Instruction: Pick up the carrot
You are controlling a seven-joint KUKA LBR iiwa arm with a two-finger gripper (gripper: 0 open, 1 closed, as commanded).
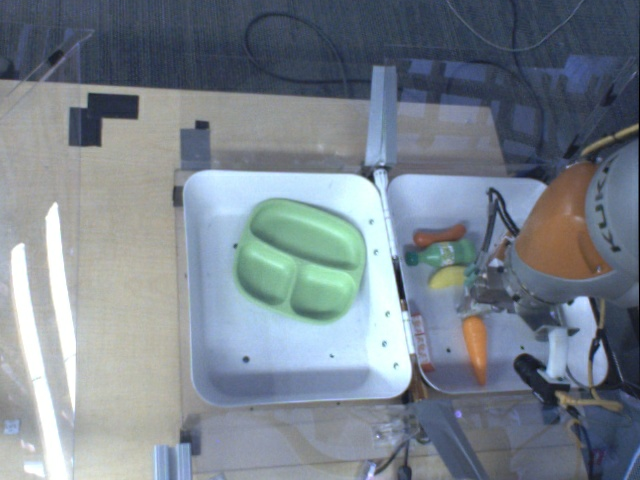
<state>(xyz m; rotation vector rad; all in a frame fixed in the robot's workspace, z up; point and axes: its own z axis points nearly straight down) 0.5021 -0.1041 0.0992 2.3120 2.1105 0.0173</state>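
Orange carrot (475, 346) lies in right bin (440, 193), pointing down. Your gripper (482, 303) hangs right at its top end, so grab looks close. Fingers: you cannot tell.

Part of a maker's name in grey letters stands on the arm (600, 238) at the right edge; "KU" can be read, and the rest is cut off. Nothing else bears legible writing.
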